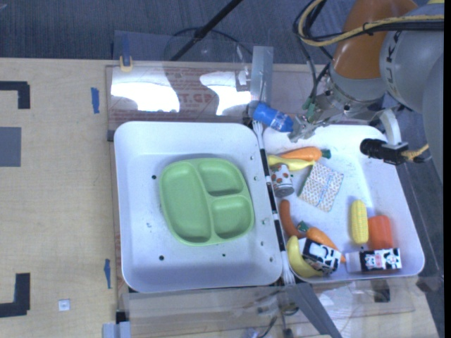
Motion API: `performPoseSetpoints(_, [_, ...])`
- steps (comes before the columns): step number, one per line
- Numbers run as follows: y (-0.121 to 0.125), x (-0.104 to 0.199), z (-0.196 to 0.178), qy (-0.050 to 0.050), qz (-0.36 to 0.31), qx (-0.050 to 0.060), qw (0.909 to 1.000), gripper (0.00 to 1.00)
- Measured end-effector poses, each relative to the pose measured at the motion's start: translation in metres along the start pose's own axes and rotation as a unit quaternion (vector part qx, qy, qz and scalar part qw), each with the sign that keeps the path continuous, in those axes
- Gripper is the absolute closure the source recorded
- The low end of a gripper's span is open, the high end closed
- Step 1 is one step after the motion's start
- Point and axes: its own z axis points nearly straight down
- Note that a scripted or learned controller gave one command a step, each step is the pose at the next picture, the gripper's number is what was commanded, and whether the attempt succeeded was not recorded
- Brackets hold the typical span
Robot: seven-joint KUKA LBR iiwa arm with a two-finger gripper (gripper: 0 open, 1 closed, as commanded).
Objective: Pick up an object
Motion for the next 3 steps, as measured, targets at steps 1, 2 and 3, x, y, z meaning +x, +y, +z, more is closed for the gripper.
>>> performPoseSetpoints(1, [0.002,0.001,-0.011,-0.002,-0.002,-0.002,1.0,1.0])
performPoseSetpoints(2, [0.002,-0.009,0.01,-0.001,0.22,0.001,0.9756,1.0])
performPoseSetpoints(3, [-0.013,-0.052,0.024,0.0,0.131,0.002,0.9914,1.0])
